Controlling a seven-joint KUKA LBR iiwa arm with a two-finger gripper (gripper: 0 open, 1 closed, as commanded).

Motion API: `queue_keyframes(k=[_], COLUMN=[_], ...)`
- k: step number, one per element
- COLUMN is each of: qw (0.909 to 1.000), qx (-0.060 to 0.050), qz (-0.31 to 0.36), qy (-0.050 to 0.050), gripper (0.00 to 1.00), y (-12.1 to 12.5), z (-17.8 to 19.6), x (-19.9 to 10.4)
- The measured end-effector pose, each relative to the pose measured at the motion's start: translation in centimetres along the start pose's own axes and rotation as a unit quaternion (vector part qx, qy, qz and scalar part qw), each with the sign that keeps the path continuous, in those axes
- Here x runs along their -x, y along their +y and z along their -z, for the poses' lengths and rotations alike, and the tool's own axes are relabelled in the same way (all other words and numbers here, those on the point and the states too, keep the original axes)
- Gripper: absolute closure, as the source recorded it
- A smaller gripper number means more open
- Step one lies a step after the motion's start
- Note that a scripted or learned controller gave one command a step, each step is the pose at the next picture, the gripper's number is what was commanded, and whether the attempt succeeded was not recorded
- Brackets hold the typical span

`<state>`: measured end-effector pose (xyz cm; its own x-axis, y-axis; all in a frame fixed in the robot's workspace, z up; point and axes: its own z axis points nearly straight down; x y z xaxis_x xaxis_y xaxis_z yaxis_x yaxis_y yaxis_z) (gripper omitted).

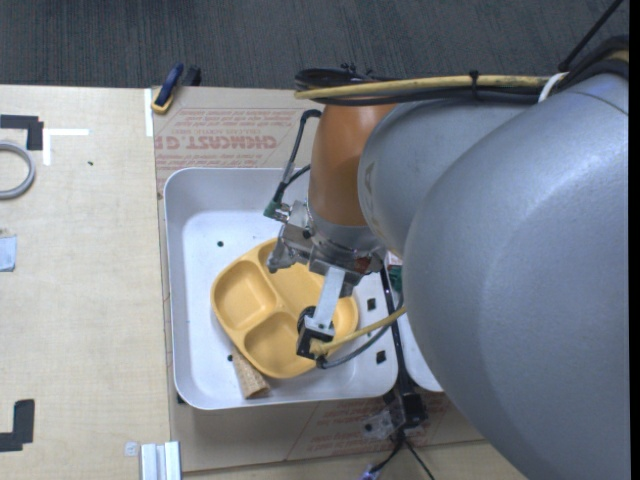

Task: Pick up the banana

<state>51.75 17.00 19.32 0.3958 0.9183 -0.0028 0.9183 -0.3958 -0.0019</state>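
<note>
My gripper (pixel 292 255) hangs low inside the left white bin (pixel 196 230), over the far right part of a yellow divided plate (pixel 246 300). The plate lies tilted across the bin's middle, and its compartments that show hold nothing. The grey arm with its orange band (pixel 340 168) covers the right side of the bin and whatever lies beneath it.
A small tan, cork-like piece (pixel 252 380) pokes out from under the plate's near edge. The bin rests on brown cardboard (pixel 225 136). A blue tool (pixel 168 86) lies at the cardboard's far left corner. Pale bench top (pixel 80 288) stretches to the left.
</note>
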Motion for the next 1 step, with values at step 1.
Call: queue_keyframes(k=[1], qw=[0.9766], qx=[0.001], qz=[0.215], qy=[0.000], gripper=[0.00], y=[-1.57], z=[5.65], x=[-4.38])
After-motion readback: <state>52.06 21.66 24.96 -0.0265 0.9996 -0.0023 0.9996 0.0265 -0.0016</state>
